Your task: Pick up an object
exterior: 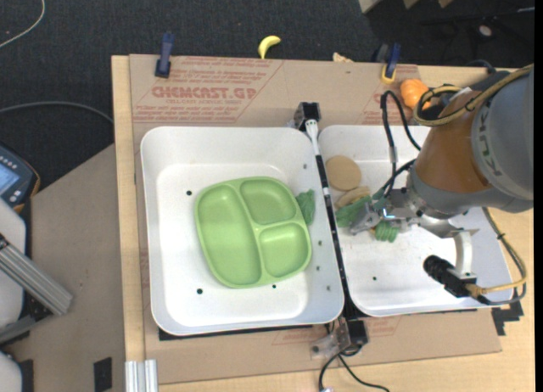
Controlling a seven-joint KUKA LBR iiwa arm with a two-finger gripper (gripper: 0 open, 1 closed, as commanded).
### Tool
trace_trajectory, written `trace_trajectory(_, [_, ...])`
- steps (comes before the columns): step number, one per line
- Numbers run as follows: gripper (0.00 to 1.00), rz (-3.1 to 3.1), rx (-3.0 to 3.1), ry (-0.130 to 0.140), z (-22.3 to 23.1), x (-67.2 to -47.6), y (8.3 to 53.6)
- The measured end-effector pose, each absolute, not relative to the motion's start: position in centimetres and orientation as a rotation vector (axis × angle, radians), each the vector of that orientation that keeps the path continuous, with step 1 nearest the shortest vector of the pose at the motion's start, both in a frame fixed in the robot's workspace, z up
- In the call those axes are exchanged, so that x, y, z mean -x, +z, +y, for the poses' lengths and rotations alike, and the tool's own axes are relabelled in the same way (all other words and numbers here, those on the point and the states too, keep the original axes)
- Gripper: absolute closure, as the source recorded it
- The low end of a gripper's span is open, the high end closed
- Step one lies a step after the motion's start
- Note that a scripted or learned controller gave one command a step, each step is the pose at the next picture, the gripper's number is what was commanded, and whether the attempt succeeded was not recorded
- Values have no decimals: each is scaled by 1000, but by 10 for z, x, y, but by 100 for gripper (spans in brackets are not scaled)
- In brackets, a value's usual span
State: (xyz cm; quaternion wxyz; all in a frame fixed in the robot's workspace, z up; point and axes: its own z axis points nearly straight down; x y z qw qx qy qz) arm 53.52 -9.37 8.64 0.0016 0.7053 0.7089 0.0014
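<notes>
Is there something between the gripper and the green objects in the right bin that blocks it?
Nothing visible blocks it. The gripper is already down among the green objects in the right bin; the tan disc lies beside them, toward the bin's far wall.

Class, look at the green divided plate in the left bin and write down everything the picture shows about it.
The green divided plate is pale lime green and looks like smooth plastic. It is a rounded shape with raised ridges splitting it into three compartments: one long one on the left and two smaller ones on the right. It lies flat and upright on the floor of the left bin, slightly turned, near the bin's middle. A small darker green item sits against its upper right edge.
</notes>
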Motion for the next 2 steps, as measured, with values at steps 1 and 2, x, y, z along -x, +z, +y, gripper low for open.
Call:
trace_trajectory(1, [100,2219,-2219,2,-97,-534,97])
trace_trajectory(2, [100,2235,-2200,23,32,-586,191])
